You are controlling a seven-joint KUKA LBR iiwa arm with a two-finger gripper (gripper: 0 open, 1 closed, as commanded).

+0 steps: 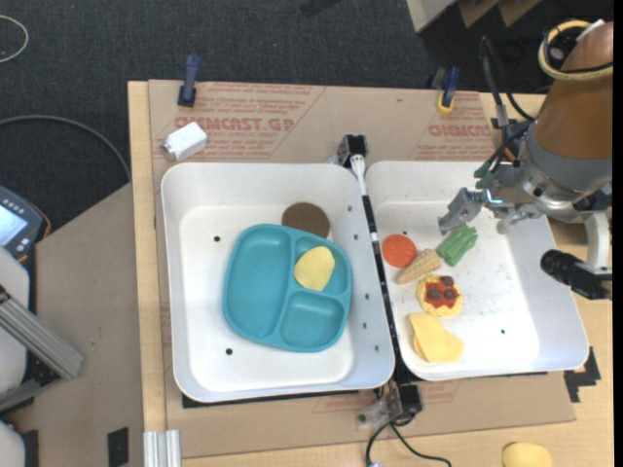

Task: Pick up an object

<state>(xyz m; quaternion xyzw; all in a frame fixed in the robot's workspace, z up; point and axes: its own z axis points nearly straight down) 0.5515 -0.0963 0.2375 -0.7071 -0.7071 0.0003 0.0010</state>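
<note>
Yellow cheese wedge [434, 341] sits at right bin's [545, 358] near edge; tart [440, 296], corn [417, 266], tomato [398, 250] clustered behind; gripper [461, 212] poised over green pickle [457, 245], likely target; open or clenched, can't tell; nothing lifted.

Green vegetable [457, 245] tilted beside corn [417, 266], right bin.

Dark grey carpet floor [88, 37] with a looping black cable [58, 125]. Brown cardboard sheet [292, 115] over the bench, held by blue clamps [188, 79] along the far edge. Even overhead light.
</note>
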